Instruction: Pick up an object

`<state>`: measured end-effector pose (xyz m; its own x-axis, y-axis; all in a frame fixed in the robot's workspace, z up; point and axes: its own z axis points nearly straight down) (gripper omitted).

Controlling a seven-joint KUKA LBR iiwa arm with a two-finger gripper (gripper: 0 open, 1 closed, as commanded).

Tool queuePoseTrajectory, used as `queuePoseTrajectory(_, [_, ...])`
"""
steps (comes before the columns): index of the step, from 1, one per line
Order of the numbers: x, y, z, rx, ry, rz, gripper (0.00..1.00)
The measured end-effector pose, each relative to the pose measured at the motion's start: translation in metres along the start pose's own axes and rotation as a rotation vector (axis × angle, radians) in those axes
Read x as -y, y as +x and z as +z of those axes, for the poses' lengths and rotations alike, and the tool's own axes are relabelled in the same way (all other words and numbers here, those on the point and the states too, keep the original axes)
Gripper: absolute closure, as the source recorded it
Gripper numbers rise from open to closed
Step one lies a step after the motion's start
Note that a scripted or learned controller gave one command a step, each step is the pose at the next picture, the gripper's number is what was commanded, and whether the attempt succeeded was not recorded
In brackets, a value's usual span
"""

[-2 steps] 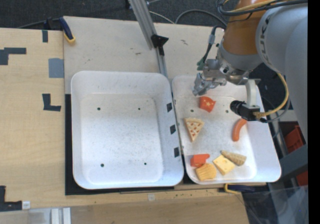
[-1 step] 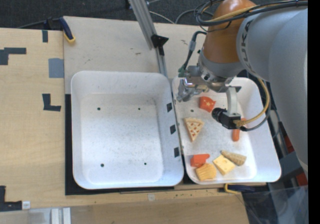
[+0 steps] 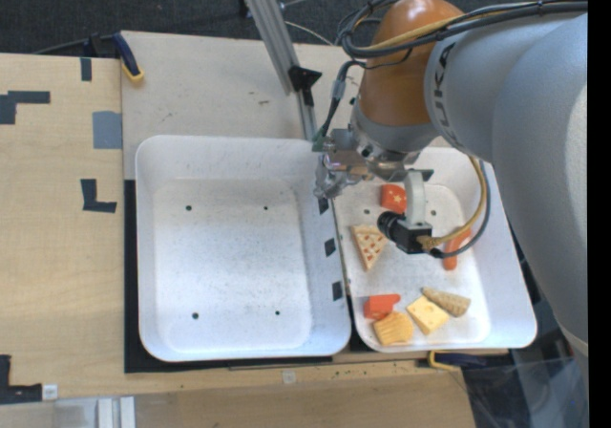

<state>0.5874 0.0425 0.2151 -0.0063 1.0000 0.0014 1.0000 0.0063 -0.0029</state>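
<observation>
From the camera above, the counter [image 3: 57,178] carries two white bins side by side. The left bin [image 3: 229,264] sits at 9 o'clock from the right bin [image 3: 506,321].

My arm comes in from 3 o'clock and covers the far part of the right bin. My gripper [image 3: 327,182] hangs over the ridge where the two bins meet, at about 10 o'clock from the right bin's middle. I cannot tell from here whether it is spread or pressed together, or whether it touches the rim. I see nothing held in it.

Everything I could pick up lies in the right bin:
- The wedge [image 3: 369,245], a tan triangle with red spots, lies at 9 o'clock and is the piece closest to my gripper.
- The red chunk [image 3: 392,195] sits at 11 o'clock, just beside my wrist.
- An orange stick [image 3: 456,246] shows near the middle, partly hidden.
- The red slab [image 3: 382,305] lies at 7 o'clock and touches the cracker [image 3: 393,328] just nearer the camera.
- The yellow block [image 3: 428,313] sits at 6 o'clock, touching the cracker on one side.
- The tan cone [image 3: 447,301] lies at 5 o'clock, just beside the block.
</observation>
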Motion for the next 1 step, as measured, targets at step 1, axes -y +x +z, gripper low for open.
queuePoseTrajectory(1, [0.0091, 0.0548, 0.0045, 0.000, 0.001, -0.002, 1.00])
